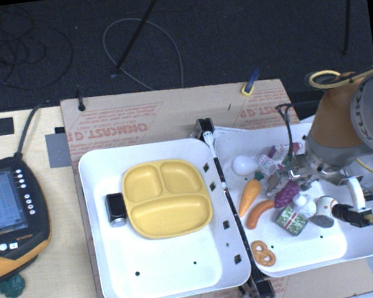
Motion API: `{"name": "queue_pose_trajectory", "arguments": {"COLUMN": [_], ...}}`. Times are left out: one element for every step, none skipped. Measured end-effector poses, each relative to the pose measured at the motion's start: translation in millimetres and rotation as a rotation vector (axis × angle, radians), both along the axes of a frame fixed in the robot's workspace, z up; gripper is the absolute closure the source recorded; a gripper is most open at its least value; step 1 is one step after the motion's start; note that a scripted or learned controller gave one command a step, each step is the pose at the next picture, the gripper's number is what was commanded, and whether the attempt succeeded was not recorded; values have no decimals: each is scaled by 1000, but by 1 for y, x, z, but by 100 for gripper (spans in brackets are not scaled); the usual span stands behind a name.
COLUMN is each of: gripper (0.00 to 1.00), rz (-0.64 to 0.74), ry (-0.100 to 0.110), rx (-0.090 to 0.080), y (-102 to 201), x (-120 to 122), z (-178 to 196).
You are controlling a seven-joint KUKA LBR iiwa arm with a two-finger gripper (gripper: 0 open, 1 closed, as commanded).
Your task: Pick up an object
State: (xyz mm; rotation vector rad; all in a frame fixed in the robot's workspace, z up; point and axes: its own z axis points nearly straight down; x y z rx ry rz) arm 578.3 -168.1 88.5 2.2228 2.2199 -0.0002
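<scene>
The right bin (365,247) holds a white egg-shaped thing (244,165), an orange carrot (250,193), an orange sausage-shaped piece (259,213), a purple grape bunch (286,194), a green carton (291,220), a pretzel (263,254) and a crinkly packet (268,163). My gripper (289,176) is low in this bin, right above the grape bunch and beside the packet. The wrist hides the bin's far right part.
The left bin (114,272) carries a yellow divided plate (166,197) and a small black block (115,208) to the plate's left. A tablet pendant (5,205) lies on the bench at the far left. A white round piece (325,206) sits under the wrist.
</scene>
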Motion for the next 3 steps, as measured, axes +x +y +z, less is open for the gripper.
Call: {"name": "queue_pose_trajectory", "arguments": {"gripper": [0, 0, 0], "rz": [1, 2, 0], "ry": [1, 2, 3], "rx": [1, 1, 2], "y": [0, 31, 18], "x": [57, 65, -9], "z": [-1, -1, -1]}}
